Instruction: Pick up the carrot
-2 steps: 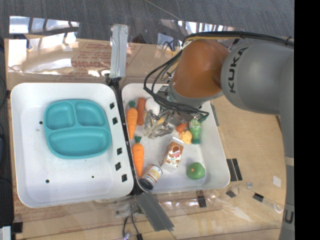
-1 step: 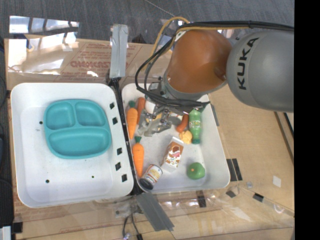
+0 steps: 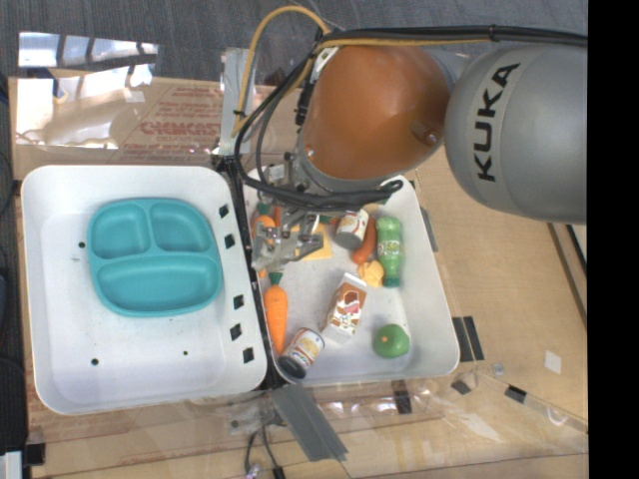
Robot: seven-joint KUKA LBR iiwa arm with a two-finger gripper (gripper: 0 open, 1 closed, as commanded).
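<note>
Orange carrot lies in right bin, below pincer; pincer's state unclear.

"KUKA" on grey arm

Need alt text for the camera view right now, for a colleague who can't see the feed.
The gripper hangs low over the upper left of the right bin, just above the carrot, which lies along the bin's left wall. Nearby lie a can, a small carton, a green bottle and a lime; the left bin holds a teal divided plate.
</note>
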